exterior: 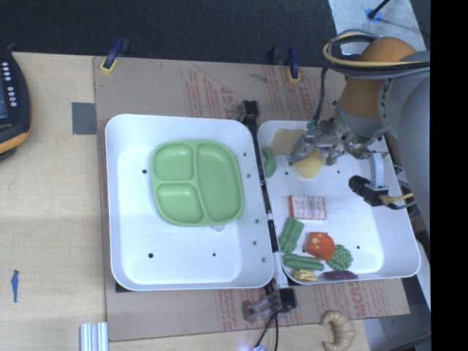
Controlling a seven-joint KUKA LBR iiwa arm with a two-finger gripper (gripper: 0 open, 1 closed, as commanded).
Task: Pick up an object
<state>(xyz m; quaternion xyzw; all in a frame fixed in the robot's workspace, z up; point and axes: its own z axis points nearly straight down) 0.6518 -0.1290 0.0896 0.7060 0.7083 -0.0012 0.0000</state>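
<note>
My gripper (313, 152) is down in the far left part of the right bin (395, 265), under the grey wrist with its orange band. A pale yellow fruit-like piece (310, 167) lies right at the gripper's tip, touching or nearly touching it. Other pieces lie in this bin. A pink-red flat box (307, 208) sits in the middle. A green pod (269, 161) rests against the left wall. A cucumber (290, 234), a red tomato (319, 245), broccoli (341, 257) and a purple eggplant (338, 274) crowd the near edge.
The left bin (128, 254) holds a green sectioned plate (197, 183). A black cable fitting (368, 189) hangs from the arm over the right bin. A tan curled toy (338, 329) lies on the bench in front. A pendant (11, 101) sits far left.
</note>
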